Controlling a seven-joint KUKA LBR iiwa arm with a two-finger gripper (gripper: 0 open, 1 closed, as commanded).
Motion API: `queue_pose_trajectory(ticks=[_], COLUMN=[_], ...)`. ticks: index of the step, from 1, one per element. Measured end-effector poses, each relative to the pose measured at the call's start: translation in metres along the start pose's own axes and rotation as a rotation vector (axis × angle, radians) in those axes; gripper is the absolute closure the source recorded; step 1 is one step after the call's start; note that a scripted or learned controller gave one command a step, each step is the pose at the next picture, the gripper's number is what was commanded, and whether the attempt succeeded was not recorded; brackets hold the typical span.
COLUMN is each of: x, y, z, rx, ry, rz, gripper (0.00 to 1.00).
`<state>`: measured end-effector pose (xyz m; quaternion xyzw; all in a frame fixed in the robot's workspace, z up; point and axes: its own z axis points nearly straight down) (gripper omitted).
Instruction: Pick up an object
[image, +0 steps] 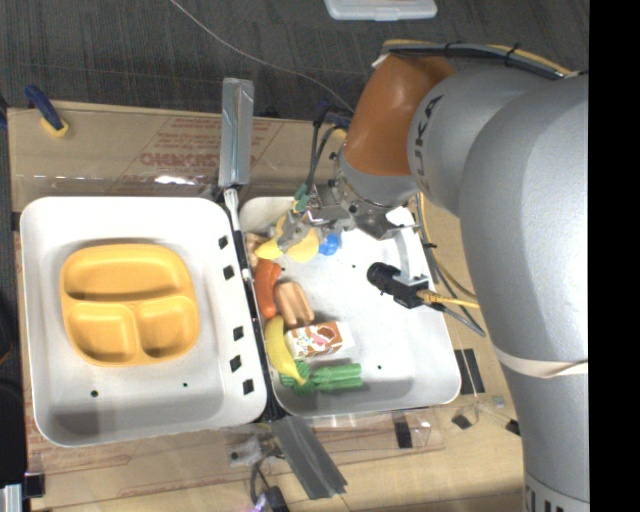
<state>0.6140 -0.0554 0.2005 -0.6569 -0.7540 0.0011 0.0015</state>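
The right bin holds a pile of toy food along its left wall. A yellow banana lies beside a small printed carton, with a green piece in front of them. Behind those lie a brown sausage-like piece and an orange carrot-like piece. At the bin's far left corner sit a yellow piece and a small blue piece. My gripper hangs low over that corner, right above the yellow piece. Whether it touches the piece is hidden.
The left bin holds a yellow divided tray. A metal divider stands between the bins at the back. The arm's grey body covers the right bin's far right side, and a black cable fitting hangs over its middle.
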Motion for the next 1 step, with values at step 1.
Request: queue_pose_trajectory(ticks=[1], x=[0.0092], y=[-0.0143], z=[0.0104], rx=[0.003], ry=[0.001], rz=[0.037], gripper=[1.00])
